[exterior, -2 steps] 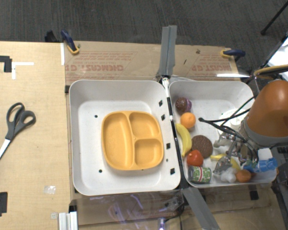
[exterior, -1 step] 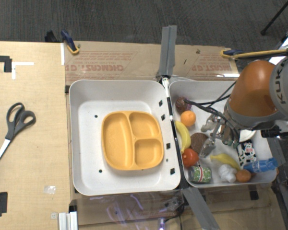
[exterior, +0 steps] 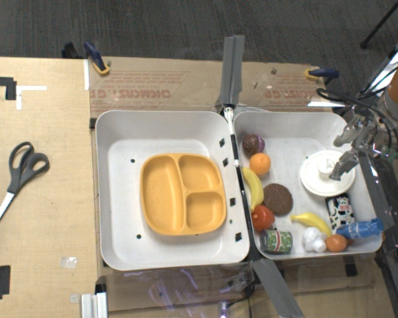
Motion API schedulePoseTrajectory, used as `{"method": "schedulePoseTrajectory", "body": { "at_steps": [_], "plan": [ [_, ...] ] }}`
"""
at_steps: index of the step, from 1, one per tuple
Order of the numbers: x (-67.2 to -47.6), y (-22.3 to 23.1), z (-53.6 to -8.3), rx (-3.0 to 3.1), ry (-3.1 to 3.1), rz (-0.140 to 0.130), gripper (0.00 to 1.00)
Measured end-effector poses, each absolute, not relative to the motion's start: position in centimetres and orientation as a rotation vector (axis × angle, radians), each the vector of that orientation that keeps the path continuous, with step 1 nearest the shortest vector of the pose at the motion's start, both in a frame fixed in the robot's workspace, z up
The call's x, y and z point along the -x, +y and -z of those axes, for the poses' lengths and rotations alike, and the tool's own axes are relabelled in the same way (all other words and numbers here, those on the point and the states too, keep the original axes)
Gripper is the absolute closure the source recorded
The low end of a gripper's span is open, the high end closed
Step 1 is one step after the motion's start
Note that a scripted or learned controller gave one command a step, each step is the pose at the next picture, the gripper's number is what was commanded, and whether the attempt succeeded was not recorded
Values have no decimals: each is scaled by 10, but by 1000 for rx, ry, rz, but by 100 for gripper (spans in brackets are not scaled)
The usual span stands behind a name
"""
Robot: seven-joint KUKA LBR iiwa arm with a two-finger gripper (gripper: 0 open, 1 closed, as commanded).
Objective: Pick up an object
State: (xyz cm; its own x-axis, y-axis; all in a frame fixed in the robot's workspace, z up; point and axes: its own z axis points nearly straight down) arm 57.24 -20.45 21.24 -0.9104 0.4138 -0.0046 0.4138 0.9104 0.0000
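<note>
Objects crowd the right bin [exterior: 288, 128]: a white disc [exterior: 325, 174], 2 bananas [exterior: 254, 185], an orange [exterior: 259, 163], a brown cookie [exterior: 277, 198], a tomato [exterior: 263, 216], a green can [exterior: 277, 241] and a blue bottle [exterior: 360, 230]. The gripper [exterior: 348, 150] hangs over the disc's right edge, fingers spread, pinching nothing. The left bin [exterior: 113, 197] holds a yellow divided plate [exterior: 183, 194].

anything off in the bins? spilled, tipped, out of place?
Nothing spilled or damaged. The green can and blue bottle lie on their sides in the right bin. The yellow tray sits alone in the left bin. The claw hovers over the white dish.
</note>
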Motion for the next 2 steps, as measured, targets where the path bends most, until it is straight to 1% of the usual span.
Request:
{"method": "schedulePoseTrajectory", "body": {
  "at_steps": [1, 2],
  "plan": [
    [-570, -165, -93, -638, 3071, 0, 0],
    [-648, -105, -97, -544, 3087, -1, 0]
  ]
}}
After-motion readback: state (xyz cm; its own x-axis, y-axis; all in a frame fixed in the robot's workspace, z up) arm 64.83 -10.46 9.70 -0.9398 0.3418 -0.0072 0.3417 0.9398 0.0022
